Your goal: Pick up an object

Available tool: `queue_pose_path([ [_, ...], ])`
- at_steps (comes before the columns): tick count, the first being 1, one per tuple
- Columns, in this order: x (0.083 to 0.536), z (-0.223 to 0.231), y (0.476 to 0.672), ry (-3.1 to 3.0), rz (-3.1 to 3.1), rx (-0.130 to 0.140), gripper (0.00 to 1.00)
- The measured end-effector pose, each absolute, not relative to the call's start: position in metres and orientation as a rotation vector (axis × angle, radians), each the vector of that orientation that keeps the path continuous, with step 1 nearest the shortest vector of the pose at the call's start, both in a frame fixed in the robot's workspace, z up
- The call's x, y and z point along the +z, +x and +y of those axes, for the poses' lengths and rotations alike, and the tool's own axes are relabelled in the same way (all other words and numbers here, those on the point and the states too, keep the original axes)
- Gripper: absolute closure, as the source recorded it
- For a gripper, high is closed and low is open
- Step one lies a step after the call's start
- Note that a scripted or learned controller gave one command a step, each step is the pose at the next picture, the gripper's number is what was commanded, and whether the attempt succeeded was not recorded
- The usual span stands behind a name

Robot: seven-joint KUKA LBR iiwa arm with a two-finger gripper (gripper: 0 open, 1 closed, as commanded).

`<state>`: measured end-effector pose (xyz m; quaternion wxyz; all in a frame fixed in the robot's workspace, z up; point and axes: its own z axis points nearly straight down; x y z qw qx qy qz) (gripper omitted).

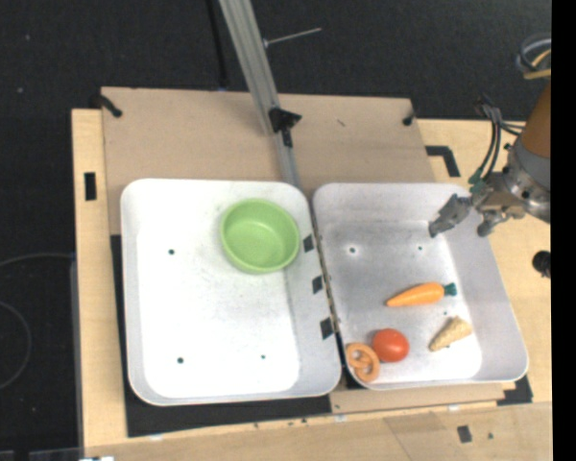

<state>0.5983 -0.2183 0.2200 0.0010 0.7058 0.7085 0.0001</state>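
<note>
An orange carrot (416,295) lies in the right bin (365,221), near its right side. Below it sit a red tomato (391,345), a pretzel (362,361) at the bin's front left corner, and a tan wedge (450,333) like a slice of bread. A green bowl (259,235) stands in the left bin (173,353), toward its back right. My gripper (468,216) hangs over the right bin's back right edge, above and right of the carrot, open with nothing between its fingers.
A grey metal pole (254,65) slants down from the top to the gap between the bins. The bins rest on a brown board (173,133) over a wooden bench. Black clips sit along the divide between the bins.
</note>
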Motion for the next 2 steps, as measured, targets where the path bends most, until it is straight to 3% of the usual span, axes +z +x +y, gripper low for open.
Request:
queue_pose_path([
  [1, 0.22, -0.219, 0.598, 2.215, 2.225, -0.001, 0.0],
  [2, 0.178, -0.218, 0.601, 2.218, 2.225, -0.005, 0.0],
])
